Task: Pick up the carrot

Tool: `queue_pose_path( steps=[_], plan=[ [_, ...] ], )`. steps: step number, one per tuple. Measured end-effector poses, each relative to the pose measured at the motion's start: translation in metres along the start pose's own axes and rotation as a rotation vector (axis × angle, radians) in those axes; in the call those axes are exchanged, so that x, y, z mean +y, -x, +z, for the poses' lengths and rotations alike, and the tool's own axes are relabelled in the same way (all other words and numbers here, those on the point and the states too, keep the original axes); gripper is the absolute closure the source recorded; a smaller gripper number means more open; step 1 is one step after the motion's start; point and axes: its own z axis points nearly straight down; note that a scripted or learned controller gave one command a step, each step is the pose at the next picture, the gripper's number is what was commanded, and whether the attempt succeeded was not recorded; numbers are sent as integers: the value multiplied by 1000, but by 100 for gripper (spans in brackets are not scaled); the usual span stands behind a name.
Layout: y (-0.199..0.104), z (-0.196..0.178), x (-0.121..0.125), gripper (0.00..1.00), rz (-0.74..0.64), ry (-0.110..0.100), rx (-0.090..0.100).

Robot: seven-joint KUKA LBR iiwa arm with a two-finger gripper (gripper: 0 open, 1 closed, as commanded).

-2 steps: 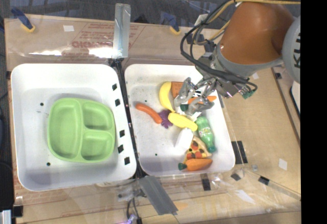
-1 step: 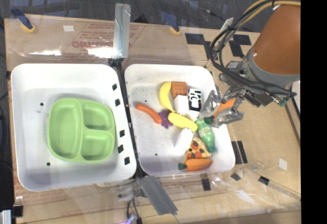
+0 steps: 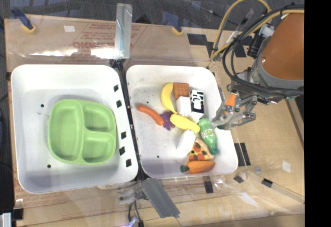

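Near the front wall of the right bin [image 3: 155, 169] the carrot [image 3: 200, 166] lies on its side, touching a pizza-slice toy [image 3: 198, 151], with a green bottle [image 3: 208, 135], two bananas [image 3: 184, 122] and a red chilli [image 3: 150, 113] crowded behind it. Just beyond the bin's right rim the gripper [image 3: 223, 123] hovers with nothing between its fingers, though their spread I cannot tell. Judged so, the pick is not yet begun: approach, closure and lift all remain, and the green divided plate [image 3: 81, 131] in the left bin is uninvolved.

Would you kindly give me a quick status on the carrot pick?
End effector at right bin's right edge, nothing visibly held. Carrot lies at bin's near edge, untouched. Pizza slice and green bottle crowd it.
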Motion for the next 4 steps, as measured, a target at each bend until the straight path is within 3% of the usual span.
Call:
queue_pose_path(
  steps=[1, 2, 3, 4],
  plan=[
    [-15, 12, -37, 100, -380, -2, -1],
    [-19, 38, 16, 100, -768, 3, -2],
    [-12, 6, 17, 100, -938, -4, 0],
    [-24, -57, 13, 100, -1235, -7, 3]
  ],
)
